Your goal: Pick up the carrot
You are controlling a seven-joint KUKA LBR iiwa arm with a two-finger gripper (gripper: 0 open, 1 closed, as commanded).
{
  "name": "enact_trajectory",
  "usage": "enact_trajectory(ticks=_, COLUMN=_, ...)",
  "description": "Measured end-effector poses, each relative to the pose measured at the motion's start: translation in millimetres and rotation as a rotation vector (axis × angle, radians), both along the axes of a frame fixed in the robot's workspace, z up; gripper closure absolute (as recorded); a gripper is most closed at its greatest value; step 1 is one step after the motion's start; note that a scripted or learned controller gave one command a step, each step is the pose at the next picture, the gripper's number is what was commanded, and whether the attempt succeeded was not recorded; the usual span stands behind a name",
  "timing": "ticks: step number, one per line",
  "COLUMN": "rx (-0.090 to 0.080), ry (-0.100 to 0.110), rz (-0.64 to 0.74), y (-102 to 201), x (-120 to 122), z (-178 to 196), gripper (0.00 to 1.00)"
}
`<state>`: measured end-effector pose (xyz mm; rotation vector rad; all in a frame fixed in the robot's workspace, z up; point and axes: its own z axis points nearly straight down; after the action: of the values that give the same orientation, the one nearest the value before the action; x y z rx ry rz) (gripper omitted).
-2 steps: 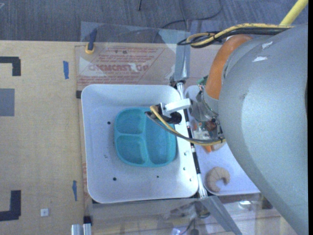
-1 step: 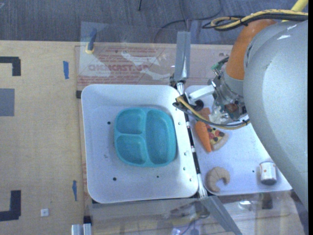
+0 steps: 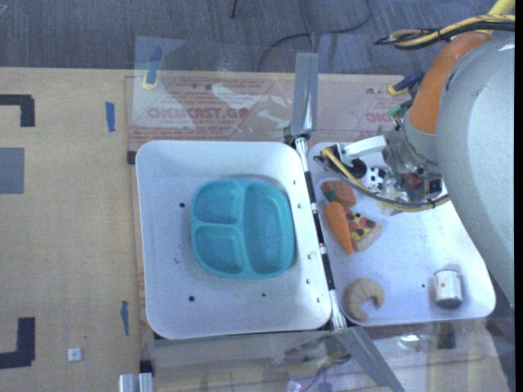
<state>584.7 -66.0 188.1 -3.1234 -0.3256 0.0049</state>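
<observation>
Where the carrot (image 3: 338, 226) lies, in the right bin (image 3: 409, 300) close to its left wall, a pizza slice (image 3: 364, 229) touches its right side and a brown piece (image 3: 337, 192) sits just above it. Open floor separates these from a croissant (image 3: 364, 296) and a small can (image 3: 447, 287) lower down. The gripper (image 3: 404, 182) hangs near the bin's upper edge, finger state indeterminable; the left bin (image 3: 163, 300) holds a blue divided plate (image 3: 243, 228).

Arm housing (image 3: 490, 137): large, smooth, rounded, light grey. Orange band (image 3: 433, 84): curved collar above the wrist. Wrist assembly (image 3: 409, 166): exposed metal and dark parts with a white bracket (image 3: 364, 148). Cabling: yellow and black cables (image 3: 449, 29) run along the top of the arm; a thin dark cable loops under the wrist
</observation>
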Motion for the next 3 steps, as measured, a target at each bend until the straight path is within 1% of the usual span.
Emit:
enact_trajectory(ticks=1, rx=0.001, ry=0.003, rz=0.007, y=3, x=1, z=10, gripper=1.00)
enact_trajectory(ticks=2, rx=0.002, ry=0.001, rz=0.068, y=-34, x=-54, z=42, gripper=1.00)
enact_trajectory(ticks=3, rx=0.002, ry=0.001, rz=-0.006, y=14, x=-67, z=-5, gripper=1.00)
